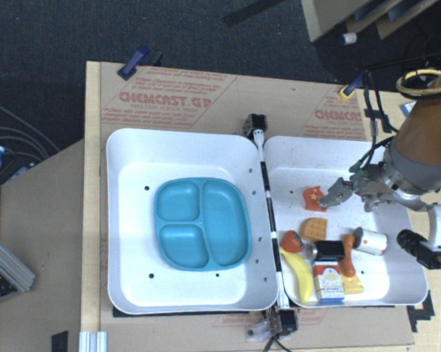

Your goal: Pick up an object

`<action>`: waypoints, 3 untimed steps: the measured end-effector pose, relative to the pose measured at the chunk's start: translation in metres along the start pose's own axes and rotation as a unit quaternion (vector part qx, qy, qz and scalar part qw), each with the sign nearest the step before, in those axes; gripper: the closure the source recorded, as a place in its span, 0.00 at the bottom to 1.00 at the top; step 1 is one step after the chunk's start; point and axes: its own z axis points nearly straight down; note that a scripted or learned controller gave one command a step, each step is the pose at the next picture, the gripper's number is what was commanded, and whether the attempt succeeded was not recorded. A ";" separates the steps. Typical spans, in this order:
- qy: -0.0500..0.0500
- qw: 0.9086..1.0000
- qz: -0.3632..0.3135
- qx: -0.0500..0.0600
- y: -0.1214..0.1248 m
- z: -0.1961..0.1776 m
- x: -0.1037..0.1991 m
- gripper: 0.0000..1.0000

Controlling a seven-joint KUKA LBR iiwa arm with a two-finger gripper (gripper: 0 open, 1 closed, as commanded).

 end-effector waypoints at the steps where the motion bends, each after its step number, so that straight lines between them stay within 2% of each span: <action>1: -0.001 1.000 0.000 -0.001 0.021 0.105 0.023 0.00; 2: 0.000 1.000 0.001 -0.001 0.021 0.095 0.023 1.00; 3: 0.000 1.000 0.001 -0.001 0.021 0.095 0.023 0.00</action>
